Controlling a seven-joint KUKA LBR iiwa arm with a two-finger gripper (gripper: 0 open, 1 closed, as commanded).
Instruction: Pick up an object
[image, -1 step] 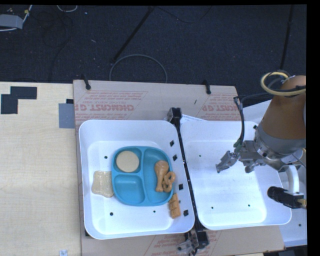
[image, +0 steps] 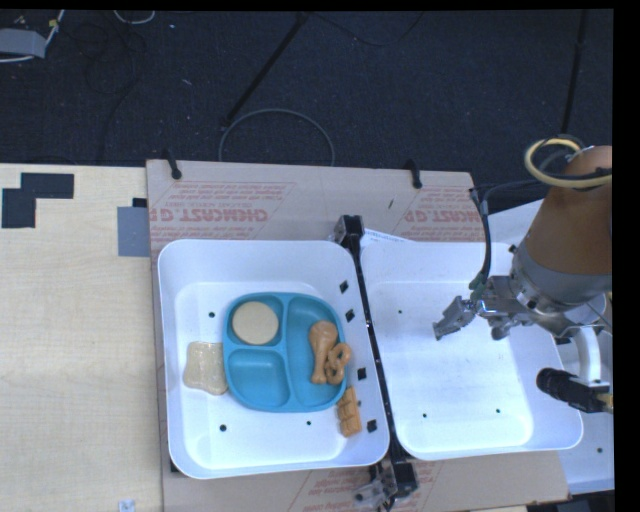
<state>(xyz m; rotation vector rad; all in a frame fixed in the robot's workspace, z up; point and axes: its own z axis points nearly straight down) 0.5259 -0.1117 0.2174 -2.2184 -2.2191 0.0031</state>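
**Food in the far bin, nothing in my grip**

Nearest the lens, a small tan piece (image: 349, 412) lies by the blue tray (image: 262, 385), well to my gripper's (image: 452, 320) left. Twisted pastry (image: 329, 351) and round biscuit (image: 254, 322) sit on that tray. My fingers hang spread over the right bin (image: 470, 420), holding nothing.

A blue tray (image: 268, 385) lies flat in the left white bin (image: 190, 265). On it sit a round tan cookie (image: 254, 322) and a twisty pretzel (image: 328, 351). A pale bread slice (image: 205, 367) touches its left edge. A small brown piece (image: 348, 411) lies by its lower right corner.
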